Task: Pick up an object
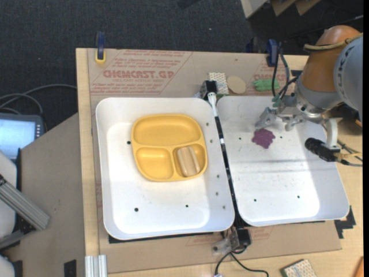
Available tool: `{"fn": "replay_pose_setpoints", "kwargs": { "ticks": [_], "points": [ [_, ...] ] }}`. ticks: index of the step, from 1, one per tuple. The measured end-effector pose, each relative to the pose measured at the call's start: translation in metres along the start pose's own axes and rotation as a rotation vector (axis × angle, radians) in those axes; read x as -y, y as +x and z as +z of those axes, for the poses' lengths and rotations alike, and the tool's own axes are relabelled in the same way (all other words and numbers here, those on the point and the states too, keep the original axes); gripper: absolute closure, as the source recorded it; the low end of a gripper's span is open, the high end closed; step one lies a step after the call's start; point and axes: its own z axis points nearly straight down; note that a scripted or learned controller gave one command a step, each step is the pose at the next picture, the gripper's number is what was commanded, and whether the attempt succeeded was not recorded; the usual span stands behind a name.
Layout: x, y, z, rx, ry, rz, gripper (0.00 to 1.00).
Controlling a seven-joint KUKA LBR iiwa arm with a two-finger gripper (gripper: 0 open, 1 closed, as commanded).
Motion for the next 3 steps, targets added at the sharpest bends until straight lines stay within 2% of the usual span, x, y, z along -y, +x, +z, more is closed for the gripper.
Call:
{"fn": "replay_pose_setpoints", "kwargs": {
  "ticks": [1, 2, 3],
  "points": [
    [0.029, 0.031, 0.022, -0.007, 0.014, -0.001, 0.00],
    [0.027, 0.029, 0.010, -0.004, 0.007, 0.001, 1.00],
    [0.006, 0.106, -0.086, -0.005, -0.002, -0.008, 1.00]
  ]
}}
